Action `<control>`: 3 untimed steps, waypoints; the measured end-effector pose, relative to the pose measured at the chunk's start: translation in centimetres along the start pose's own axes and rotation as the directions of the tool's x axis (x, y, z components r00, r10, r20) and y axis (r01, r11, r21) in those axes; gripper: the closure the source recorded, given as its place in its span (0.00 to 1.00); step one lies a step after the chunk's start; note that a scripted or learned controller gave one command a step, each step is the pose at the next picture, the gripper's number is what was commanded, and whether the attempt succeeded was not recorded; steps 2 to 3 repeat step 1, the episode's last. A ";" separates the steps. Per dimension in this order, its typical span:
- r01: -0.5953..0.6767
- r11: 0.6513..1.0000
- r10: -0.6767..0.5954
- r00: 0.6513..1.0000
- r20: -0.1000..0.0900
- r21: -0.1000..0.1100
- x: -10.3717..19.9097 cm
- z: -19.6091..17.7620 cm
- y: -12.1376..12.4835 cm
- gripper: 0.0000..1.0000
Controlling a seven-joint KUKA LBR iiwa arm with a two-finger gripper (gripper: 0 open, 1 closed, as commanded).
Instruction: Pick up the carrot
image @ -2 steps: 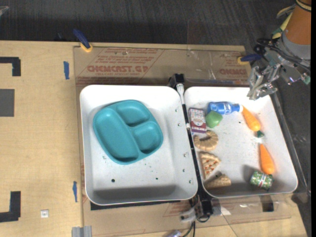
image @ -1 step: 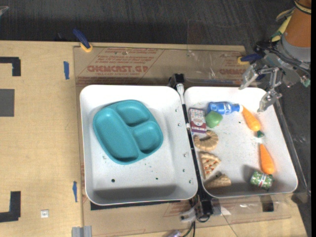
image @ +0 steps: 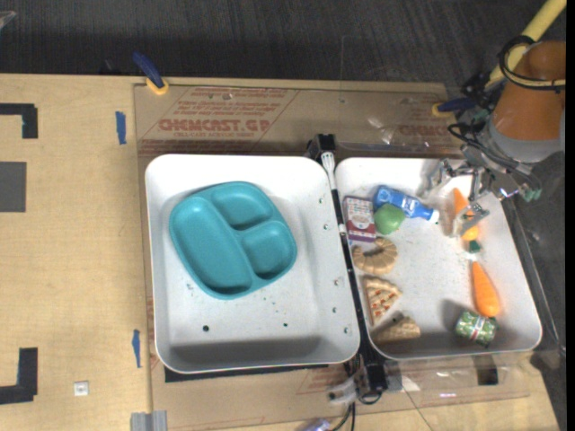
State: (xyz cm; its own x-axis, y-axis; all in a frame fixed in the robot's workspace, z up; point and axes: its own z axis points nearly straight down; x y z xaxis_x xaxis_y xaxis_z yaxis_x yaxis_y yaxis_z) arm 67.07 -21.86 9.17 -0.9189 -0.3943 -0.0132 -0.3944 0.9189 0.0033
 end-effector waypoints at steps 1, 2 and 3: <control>0.046 0.999 -0.046 0.999 -0.004 0.005 5.0 0.3 1.7 0.00; 0.046 0.999 -0.046 0.999 -0.004 0.005 5.0 0.3 1.7 0.00; 0.046 0.999 -0.046 0.999 -0.004 0.005 5.0 0.3 1.7 0.00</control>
